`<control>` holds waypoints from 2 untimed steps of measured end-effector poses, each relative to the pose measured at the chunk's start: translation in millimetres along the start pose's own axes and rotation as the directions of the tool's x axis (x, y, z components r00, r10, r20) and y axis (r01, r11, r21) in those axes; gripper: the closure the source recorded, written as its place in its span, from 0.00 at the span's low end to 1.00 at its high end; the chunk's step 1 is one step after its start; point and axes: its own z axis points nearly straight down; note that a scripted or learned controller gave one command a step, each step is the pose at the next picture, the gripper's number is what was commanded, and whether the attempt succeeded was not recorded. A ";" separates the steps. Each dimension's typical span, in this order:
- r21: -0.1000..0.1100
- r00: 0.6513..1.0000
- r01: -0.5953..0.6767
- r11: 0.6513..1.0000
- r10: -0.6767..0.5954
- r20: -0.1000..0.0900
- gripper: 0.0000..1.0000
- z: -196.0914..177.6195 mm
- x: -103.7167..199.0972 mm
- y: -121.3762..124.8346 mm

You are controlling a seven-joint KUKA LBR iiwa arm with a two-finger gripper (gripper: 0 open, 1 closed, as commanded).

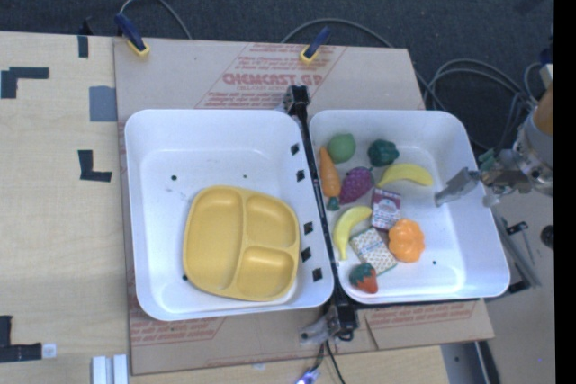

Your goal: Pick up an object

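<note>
pincer (456, 187) above right bin (450, 279)

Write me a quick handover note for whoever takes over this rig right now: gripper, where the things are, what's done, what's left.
Gripper: at the right edge of the right bin, above its floor, holding nothing that can be seen; whether its fingers are open or shut can't be told.
Things: all in the right bin's left half: two bananas, carrot, grapes, a green ball, a dark green piece, an orange fruit, two small cartons, a strawberry.
Left bin: holds a yellow divided tray.
Done: nothing picked up yet.
Left: choose one thing, grasp and lift it.
</note>
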 end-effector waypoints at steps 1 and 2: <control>-0.005 1.000 0.002 1.000 -0.002 -0.001 0.00 137.3 75.0 25.3; 0.004 1.000 0.001 1.000 -0.001 0.002 0.00 130.4 99.3 86.7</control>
